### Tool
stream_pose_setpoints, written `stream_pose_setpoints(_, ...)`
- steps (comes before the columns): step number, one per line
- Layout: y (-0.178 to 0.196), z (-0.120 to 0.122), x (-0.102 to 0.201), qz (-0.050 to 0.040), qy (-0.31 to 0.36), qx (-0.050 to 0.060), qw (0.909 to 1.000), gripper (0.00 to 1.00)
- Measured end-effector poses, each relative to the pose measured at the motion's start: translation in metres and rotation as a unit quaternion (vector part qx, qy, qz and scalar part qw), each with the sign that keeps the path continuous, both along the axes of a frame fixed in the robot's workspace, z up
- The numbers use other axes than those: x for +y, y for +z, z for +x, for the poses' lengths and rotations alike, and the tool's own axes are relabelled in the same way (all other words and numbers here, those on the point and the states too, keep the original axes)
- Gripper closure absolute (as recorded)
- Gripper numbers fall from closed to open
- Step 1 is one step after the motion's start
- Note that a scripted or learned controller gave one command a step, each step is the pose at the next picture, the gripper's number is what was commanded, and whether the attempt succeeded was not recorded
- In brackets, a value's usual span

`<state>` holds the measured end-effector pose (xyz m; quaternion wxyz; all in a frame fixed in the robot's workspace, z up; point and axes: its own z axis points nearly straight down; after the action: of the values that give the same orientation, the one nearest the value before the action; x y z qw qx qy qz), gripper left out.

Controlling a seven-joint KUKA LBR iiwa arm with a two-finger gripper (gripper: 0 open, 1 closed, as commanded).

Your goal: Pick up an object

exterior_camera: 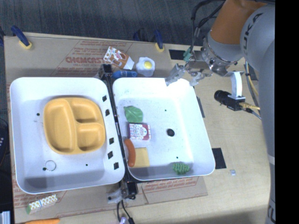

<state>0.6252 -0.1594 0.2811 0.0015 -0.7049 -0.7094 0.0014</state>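
Two fingers of the gripper (183,78) hang spread, unladen, over the right bin's (202,139) far rim.

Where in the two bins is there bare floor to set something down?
Right bin: bare between the red packet and right wall, around a dark spot. Its left edge is crowded. Left bin: yellow tray takes the middle; bare strips around it.

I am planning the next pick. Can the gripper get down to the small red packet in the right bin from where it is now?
Probably yes. The gripper hangs above the right bin's far rim. The red packet lies flat with nothing on top of it, though a green leaf and an orange sausage lie close.
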Motion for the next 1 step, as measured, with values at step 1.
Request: stream_pose_setpoints(1, -0.1232, -0.0356, 0.0353, 0.0005, -0.037, 0.002, 0.9993, 0.00)
